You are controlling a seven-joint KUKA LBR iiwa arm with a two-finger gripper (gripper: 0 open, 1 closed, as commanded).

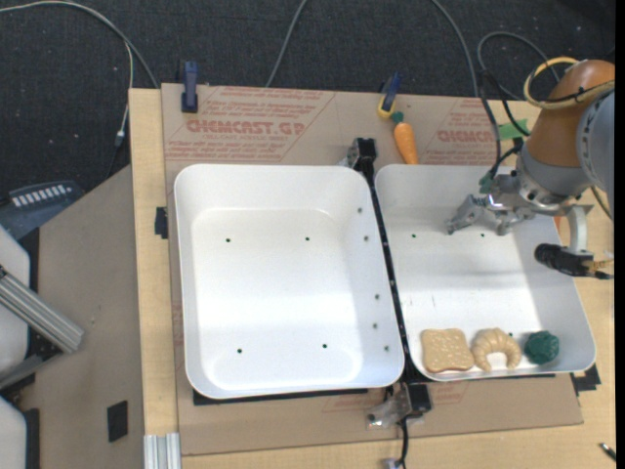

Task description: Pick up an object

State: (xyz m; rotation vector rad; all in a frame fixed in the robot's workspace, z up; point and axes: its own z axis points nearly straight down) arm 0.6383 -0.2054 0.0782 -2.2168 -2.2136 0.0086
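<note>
Three small objects lie in a row along the front wall of the right bin (pixel 459 272): a tan toast slice (pixel 444 350), a pale croissant (pixel 496 348) and a dark green ball (pixel 542 346). My gripper (pixel 480 221) hangs over the back part of that bin, well behind the row. Its fingers are spread open and hold nothing. The grey and orange arm (pixel 566 125) comes in from the right.
The left bin (pixel 195 262) sits beside the right one, and a black clip (pixel 363 152) stands where their back corners meet. An orange carrot (pixel 404 142) lies on the board behind the right bin. Blue clamps (pixel 188 86) grip the board's back edge.
</note>
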